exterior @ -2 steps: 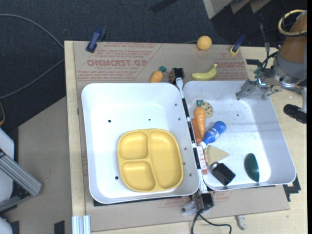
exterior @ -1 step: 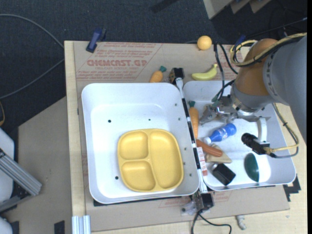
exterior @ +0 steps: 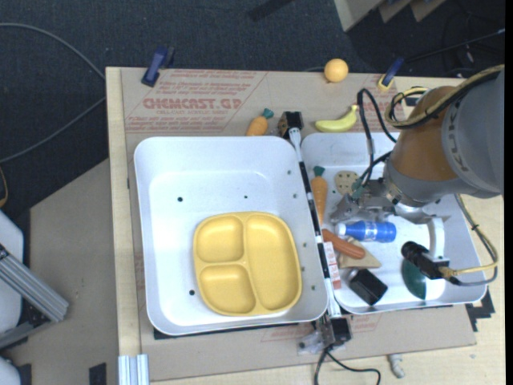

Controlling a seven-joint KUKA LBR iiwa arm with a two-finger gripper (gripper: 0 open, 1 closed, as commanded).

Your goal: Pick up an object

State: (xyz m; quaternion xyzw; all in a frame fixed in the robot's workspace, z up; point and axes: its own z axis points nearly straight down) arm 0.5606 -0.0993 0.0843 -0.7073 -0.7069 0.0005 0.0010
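My gripper (exterior: 349,208) hangs low over the middle of the right bin (exterior: 473,295), with the arm coming in from the right. Just below it lies a blue bottle with a white cap (exterior: 369,231). An orange carrot (exterior: 319,192) lies to the gripper's left by the bin wall. A pale round cracker (exterior: 345,181) sits just behind it. A reddish sausage (exterior: 346,248) lies under the bottle, and a black block (exterior: 367,285) sits near the front wall. A dark green object (exterior: 414,280) lies at the front right, partly hidden.
The left bin (exterior: 160,175) holds a yellow divided plate (exterior: 246,261). Behind the bins on the bench lie a banana (exterior: 337,121), a small orange toy (exterior: 259,125) and an orange ball (exterior: 336,70). Blue clamps (exterior: 155,66) grip the board's back edge.
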